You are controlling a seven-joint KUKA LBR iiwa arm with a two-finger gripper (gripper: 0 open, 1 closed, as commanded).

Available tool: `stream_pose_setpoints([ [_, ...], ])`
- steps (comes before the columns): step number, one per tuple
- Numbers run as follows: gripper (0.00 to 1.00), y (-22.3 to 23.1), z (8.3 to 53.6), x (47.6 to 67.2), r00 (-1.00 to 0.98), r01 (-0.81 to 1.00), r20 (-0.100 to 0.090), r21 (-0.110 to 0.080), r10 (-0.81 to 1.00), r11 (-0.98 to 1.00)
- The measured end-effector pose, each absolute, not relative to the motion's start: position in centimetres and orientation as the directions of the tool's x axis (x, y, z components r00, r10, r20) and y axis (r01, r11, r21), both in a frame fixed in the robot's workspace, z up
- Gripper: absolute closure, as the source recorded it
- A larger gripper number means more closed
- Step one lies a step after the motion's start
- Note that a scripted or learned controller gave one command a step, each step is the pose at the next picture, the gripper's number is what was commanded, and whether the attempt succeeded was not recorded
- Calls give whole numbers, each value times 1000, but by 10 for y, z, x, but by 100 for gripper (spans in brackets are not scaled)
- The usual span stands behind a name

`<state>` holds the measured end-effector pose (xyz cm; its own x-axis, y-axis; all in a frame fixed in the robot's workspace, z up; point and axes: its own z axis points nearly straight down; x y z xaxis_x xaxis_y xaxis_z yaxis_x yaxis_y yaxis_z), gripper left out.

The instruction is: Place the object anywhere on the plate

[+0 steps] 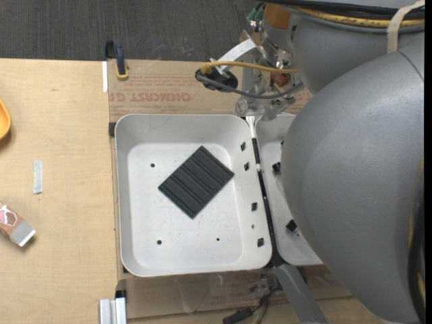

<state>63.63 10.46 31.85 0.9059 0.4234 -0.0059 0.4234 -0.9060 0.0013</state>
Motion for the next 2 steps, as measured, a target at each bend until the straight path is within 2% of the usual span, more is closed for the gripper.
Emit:
stream_pose_setpoints([
  [1,100,189,219,598,957,290,-4,2,290,-957],
  [2,100,226,226,609,981,194,-1,2,194,-981],
])
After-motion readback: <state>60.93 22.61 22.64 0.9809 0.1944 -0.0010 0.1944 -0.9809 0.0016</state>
